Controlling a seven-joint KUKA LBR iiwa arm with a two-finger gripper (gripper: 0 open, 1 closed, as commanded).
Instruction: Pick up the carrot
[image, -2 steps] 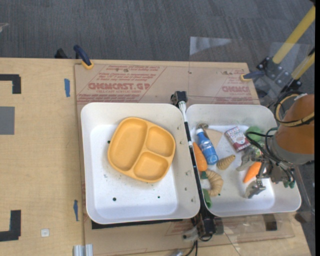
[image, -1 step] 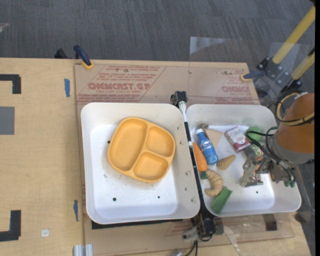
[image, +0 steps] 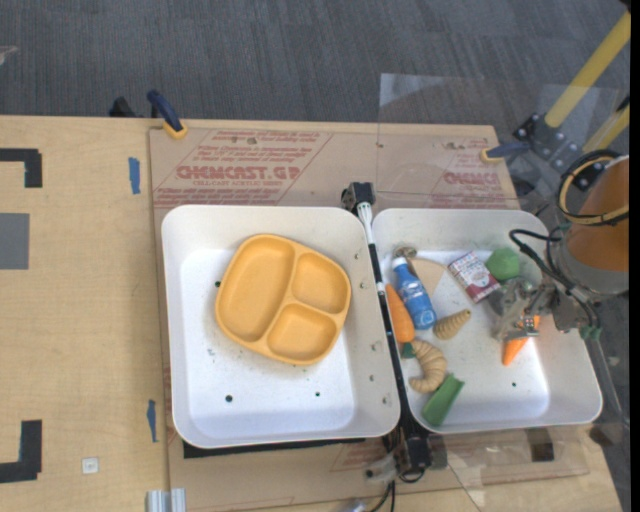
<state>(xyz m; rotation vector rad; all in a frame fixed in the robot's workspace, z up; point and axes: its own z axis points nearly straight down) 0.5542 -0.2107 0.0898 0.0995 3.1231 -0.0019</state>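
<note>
The gripper (image: 522, 318) hangs low in the right bin (image: 575, 400), a small carrot (image: 513, 349) just below it (fingers blurred), green ball (image: 504, 264) above

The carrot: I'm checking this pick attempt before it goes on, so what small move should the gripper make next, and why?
Probably a short, straight descent. The gripper sits in the right bin, right above the small carrot lying on the bin floor. Nothing shows the carrot being held yet, so lowering around it comes first.
</note>
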